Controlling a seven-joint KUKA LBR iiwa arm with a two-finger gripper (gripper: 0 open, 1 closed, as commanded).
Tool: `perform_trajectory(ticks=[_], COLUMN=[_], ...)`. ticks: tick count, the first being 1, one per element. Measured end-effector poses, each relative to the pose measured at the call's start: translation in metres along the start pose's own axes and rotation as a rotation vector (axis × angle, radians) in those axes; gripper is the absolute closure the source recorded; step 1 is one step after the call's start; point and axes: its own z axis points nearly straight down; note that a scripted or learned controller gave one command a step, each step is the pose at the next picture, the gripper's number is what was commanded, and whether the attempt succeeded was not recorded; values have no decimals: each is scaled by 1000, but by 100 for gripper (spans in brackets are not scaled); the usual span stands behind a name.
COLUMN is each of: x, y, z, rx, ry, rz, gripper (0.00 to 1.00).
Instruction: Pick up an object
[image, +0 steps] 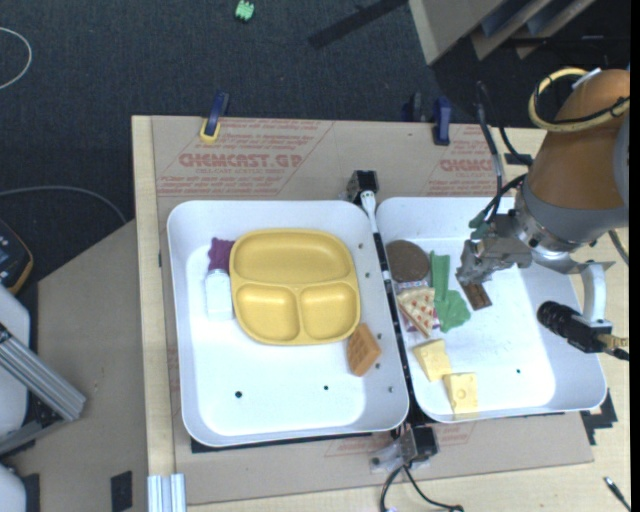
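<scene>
The gripper (478, 283) hangs low in the right bin (540, 395), with a small brown piece (480, 296) seemingly pinched between its closed fingers, beside the green piece (447, 293). A straight, slow lift should keep that hold clear of neighbours. The arm (575, 170) leans in from the right, wrist bent downward.

Yellow divided plate (294, 283), green strip (446, 292), white bins (190, 330)
</scene>
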Motion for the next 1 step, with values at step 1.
perform_trajectory(ticks=[1], x=[52], y=[-21], z=[-12], rx=[-1], ry=[0], rz=[-1], gripper=[100])
